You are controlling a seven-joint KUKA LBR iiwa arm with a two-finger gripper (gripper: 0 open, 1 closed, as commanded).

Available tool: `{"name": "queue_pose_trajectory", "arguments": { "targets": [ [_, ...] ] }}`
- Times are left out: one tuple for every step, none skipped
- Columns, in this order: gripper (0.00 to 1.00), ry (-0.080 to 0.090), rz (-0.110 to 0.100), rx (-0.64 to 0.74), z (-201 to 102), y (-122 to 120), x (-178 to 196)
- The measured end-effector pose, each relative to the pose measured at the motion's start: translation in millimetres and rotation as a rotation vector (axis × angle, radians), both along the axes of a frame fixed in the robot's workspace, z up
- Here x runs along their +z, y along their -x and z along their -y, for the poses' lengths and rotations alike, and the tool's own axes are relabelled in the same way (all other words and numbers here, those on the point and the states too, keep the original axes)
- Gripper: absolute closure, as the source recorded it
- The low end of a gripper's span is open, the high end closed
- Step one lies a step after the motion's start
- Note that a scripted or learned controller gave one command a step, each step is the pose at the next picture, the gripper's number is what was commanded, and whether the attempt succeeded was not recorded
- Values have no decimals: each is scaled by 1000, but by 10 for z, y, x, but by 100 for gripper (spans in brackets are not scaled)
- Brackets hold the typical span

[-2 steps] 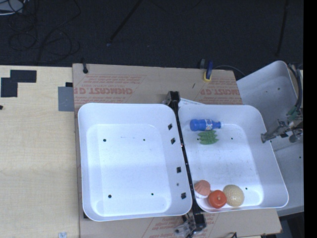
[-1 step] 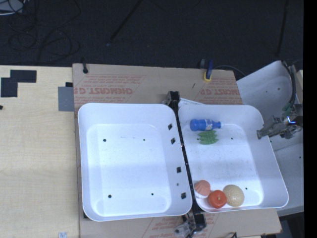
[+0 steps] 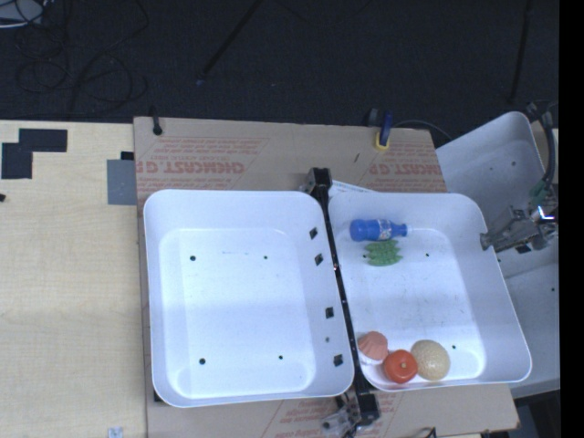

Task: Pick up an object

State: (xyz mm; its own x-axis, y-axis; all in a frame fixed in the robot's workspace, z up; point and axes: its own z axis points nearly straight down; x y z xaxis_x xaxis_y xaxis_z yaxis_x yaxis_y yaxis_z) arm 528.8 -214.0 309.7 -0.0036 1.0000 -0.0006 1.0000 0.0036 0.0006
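The right bin (image 3: 497, 290) holds several objects. A blue bottle (image 3: 376, 230) lies on its side near the far wall, with a small green leafy piece (image 3: 383, 255) just in front of it. In the near corner sit a pink shell-like piece (image 3: 371, 345), a red tomato-like ball (image 3: 400, 366) and a beige ball (image 3: 431, 359), close together. My gripper (image 3: 522, 233) shows as a dark metal part at the right edge, outside the right bin's rim and well away from every object.
The left bin (image 3: 155, 299) stands beside the right one, split from it by a black divider (image 3: 330, 272). Both rest on a cardboard sheet (image 3: 274, 153). A grey-white plate (image 3: 511, 153) lies to the right.
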Motion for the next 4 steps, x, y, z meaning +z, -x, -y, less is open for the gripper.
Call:
{"name": "queue_pose_trajectory", "arguments": {
  "targets": [
    [0, -1, -1, 1, -1, -12, 85],
    [0, -1, -1, 0, 1, 76, 263],
    [0, 0, -1, 1, 5, -8, 254],
    [0, 1, 2, 3, 4, 166, 696]
  ]
}}
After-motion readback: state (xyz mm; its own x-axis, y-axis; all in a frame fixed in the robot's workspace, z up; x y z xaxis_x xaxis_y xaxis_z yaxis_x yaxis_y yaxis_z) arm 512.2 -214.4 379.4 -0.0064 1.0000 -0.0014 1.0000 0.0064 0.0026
